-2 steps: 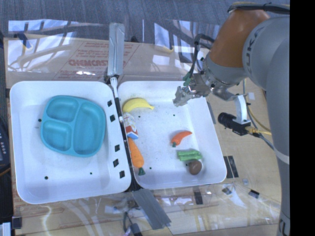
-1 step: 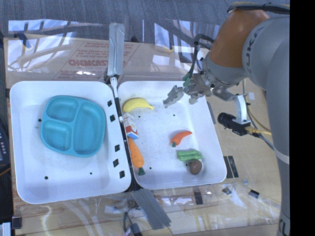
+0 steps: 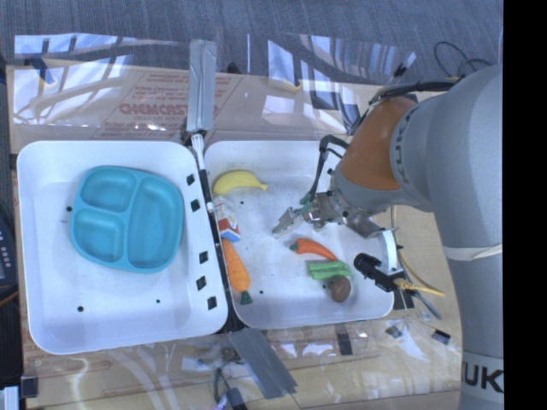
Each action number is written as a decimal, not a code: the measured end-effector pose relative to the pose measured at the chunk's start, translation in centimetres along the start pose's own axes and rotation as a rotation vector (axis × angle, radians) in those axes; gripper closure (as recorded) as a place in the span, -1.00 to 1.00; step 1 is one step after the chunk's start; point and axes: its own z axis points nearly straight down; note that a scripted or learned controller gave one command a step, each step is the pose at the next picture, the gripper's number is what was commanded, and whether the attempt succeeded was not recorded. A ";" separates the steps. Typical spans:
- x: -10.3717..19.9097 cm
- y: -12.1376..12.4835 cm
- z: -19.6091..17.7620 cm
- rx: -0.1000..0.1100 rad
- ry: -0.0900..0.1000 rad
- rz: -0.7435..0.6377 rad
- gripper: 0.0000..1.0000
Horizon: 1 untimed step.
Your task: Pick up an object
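Two white bins on the bench: left bin [image 3: 43, 254] carries a blue divided plate [image 3: 128, 218], right bin [image 3: 282, 310] carries all the pickable stuff. My arm [image 3: 444, 152] comes in from the right, orange band [image 3: 372, 148] above the wrist, and hangs over the right bin's middle.

My gripper [image 3: 295, 218] sits above bare bin floor, between the banana and the small carrot. Jaws look spread apart, one finger angled toward the left, nothing between them. So I judge: nothing picked yet, the whole grasp and lift is left.

Candidates, big to small:
- large carrot [image 3: 236, 267], against the divider wall at the bin's left side
- banana [image 3: 238, 181], near the bin's top left, just beyond my fingers
- small packet [image 3: 226, 222] with red print, by the divider, between banana and large carrot
- small carrot [image 3: 314, 248], just beside my gripper, toward the camera
- green piece [image 3: 328, 269], touching or nearly touching the small carrot's far side
- brown round item [image 3: 339, 289], just beside the green piece, can't tell what it is

The small carrot looks the closest target. Progress: approach only, zero contact visible.
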 end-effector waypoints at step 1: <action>-0.4 -4.4 0.3 -0.001 0.000 0.048 -1.00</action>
